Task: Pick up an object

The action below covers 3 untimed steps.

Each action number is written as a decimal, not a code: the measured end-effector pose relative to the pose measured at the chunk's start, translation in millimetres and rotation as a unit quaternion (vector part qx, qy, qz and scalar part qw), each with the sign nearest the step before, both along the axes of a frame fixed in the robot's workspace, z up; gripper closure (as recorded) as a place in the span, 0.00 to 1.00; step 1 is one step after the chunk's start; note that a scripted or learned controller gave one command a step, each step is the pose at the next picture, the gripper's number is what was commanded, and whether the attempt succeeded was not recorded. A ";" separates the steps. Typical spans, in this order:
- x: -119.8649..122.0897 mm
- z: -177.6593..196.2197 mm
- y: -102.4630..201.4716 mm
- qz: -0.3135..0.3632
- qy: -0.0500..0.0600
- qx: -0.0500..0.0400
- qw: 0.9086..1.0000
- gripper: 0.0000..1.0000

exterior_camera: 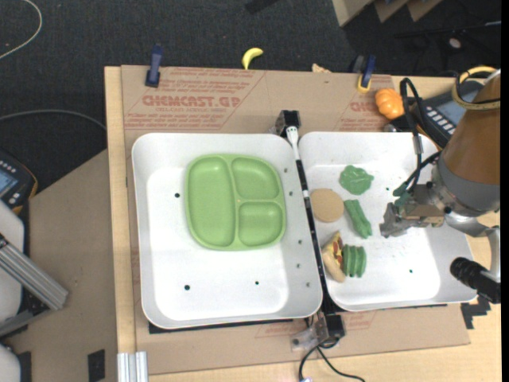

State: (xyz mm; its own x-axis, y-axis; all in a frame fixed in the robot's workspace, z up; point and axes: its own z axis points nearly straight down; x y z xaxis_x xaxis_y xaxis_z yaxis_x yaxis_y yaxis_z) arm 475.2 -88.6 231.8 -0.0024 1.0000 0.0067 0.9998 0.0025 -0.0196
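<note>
On the brown board point(199, 102) under the bins, red lettering reading roughly "CHEMCAST" is printed; the rest cannot be made out. A green divided plate point(235, 202) is seen in the left bin point(159, 237). In the right bin point(413, 281) are laid a green leafy piece point(355, 180), a tan disc point(326, 205), a green pod point(357, 218) and a small sandwich-like toy point(343, 259). The gripper point(396, 220) is lowered just right of the pod; its grasp cannot be told.
</note>
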 end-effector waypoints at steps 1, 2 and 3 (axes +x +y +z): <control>4.8 31.1 102.3 0.005 -0.012 -0.002 1.000 1.00; 4.9 129.1 23.1 -0.005 -0.016 -0.005 1.000 1.00; 3.7 181.3 211.3 0.009 -0.013 0.000 1.000 1.00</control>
State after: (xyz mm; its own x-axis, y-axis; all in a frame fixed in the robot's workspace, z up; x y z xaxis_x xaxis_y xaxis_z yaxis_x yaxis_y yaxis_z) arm 478.9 122.7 413.1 -0.0196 0.9998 0.0059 0.9998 0.0196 0.0066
